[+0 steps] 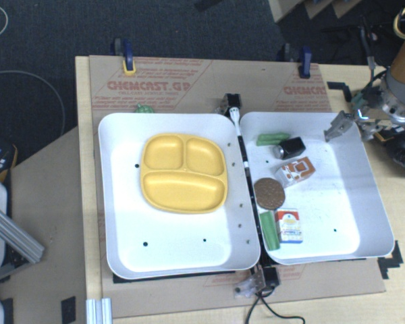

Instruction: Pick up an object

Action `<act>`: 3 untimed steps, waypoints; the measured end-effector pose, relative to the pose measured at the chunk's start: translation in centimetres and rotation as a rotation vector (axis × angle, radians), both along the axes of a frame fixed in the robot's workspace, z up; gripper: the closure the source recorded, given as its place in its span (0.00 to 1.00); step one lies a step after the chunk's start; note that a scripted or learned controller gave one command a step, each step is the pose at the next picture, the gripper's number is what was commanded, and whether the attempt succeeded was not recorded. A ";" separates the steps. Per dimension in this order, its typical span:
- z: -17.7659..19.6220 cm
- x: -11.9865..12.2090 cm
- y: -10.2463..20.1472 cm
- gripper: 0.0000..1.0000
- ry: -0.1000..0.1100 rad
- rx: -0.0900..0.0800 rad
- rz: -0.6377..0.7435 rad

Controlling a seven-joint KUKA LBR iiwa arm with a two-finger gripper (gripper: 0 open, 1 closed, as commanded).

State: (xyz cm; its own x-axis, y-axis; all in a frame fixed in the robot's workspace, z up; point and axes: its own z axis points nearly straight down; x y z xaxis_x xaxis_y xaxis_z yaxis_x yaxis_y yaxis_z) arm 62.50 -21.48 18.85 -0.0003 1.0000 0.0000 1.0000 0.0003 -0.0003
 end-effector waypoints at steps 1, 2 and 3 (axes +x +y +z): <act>-8.1 -0.8 0.4 0.00 -0.021 -0.007 0.002; 2.9 -5.9 -0.9 0.00 -0.010 -0.005 -0.003; -9.4 -11.7 -0.4 0.00 0.001 0.007 0.005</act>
